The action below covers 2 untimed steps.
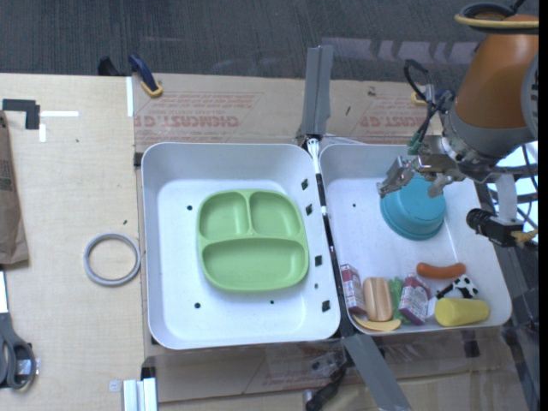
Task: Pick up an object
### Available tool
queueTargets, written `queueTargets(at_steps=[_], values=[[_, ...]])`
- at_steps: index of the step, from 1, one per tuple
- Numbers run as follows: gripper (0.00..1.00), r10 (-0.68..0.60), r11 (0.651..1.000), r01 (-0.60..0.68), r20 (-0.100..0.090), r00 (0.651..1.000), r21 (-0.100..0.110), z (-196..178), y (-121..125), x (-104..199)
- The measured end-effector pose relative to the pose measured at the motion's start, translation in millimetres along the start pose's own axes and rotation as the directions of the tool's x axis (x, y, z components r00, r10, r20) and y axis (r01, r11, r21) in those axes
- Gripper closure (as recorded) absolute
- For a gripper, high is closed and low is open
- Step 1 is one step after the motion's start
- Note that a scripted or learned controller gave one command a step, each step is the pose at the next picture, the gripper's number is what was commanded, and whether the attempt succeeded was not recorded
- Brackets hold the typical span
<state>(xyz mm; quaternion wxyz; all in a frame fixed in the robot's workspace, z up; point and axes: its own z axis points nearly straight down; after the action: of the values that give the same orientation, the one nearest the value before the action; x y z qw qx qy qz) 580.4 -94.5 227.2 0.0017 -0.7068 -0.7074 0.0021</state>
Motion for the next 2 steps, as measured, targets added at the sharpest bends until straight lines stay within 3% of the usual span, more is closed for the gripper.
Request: queueTargets(at_steps=[1,2], values=[[0.0,-0.085,0.996,0.085,0.0,0.996,-0.001,30,-6,-102],[0.0,-0.338,0.941,0.338,0.0,0.941,-0.002,138,-4,-92]])
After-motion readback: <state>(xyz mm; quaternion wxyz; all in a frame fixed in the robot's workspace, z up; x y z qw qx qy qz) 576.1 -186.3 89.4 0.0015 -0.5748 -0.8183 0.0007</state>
